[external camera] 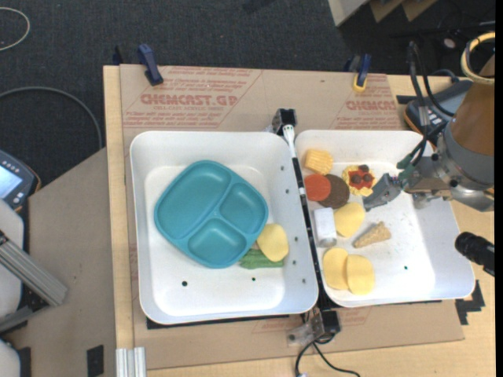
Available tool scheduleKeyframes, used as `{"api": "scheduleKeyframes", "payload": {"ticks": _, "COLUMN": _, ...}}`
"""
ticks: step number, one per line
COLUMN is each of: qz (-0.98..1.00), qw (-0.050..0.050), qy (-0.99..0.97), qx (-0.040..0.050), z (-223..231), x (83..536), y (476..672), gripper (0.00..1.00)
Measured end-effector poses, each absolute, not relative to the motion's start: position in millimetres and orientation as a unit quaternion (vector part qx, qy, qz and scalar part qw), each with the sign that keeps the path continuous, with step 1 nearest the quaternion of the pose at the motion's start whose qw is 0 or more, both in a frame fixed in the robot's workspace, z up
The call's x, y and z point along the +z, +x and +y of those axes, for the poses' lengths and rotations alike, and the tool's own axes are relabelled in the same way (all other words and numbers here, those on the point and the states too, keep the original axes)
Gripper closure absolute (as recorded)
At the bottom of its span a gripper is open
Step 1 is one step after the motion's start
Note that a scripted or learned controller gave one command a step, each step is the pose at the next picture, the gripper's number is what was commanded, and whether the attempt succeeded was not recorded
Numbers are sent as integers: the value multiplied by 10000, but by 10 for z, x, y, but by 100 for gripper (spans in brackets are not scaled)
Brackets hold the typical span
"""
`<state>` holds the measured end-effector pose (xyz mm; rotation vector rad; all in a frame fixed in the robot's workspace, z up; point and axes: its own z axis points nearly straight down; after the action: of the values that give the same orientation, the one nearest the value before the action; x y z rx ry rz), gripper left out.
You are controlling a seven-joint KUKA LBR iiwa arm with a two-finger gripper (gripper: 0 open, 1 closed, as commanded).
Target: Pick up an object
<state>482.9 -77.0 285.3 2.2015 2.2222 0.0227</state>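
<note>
The hand (pixel 383 193) hangs low over the right-hand shallow white plastic bin (pixel 440 277), reaching in from 3 o'clock; I cannot tell whether it is open or closed, and nothing shows gripped in it. Just at its 9 o'clock sit a pale yellow rounded toy food piece (pixel 350 218) and, above that, a dark brown round disc (pixel 337 191) touching an orange-red round piece (pixel 317 187). At the hand's 11 o'clock lies a small yellow tart with dark red berries (pixel 361 177), and farther toward 10 o'clock a ridged yellow corn-like piece (pixel 318 161). At its 6 o'clock rests a tan wedge-shaped piece (pixel 372 235). Near the bin's 7 o'clock corner lie 2 pale yellow round slices (pixel 349 270), touching each other, with a small white block (pixel 324 225) at their 12 o'clock against the bin's left wall.

The left-hand shallow white plastic bin (pixel 157 289) holds a teal plastic tray with 3 compartments (pixel 210 213). At the tray's 4 o'clock edge sits a yellow lemon-shaped piece (pixel 273 243) on top of a green flat piece (pixel 258 261). Both bins stand side by side on the brown cardboard-covered desk (pixel 196 96).
</note>
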Motion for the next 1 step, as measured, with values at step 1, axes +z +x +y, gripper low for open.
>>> {"api": "scheduleKeyframes", "payload": {"ticks": 1, "qz": 7063, "qw": -62, "qy": 7079, "qx": -46, "z": -956, "x": 1135, "y": 4753, "gripper": 0}}
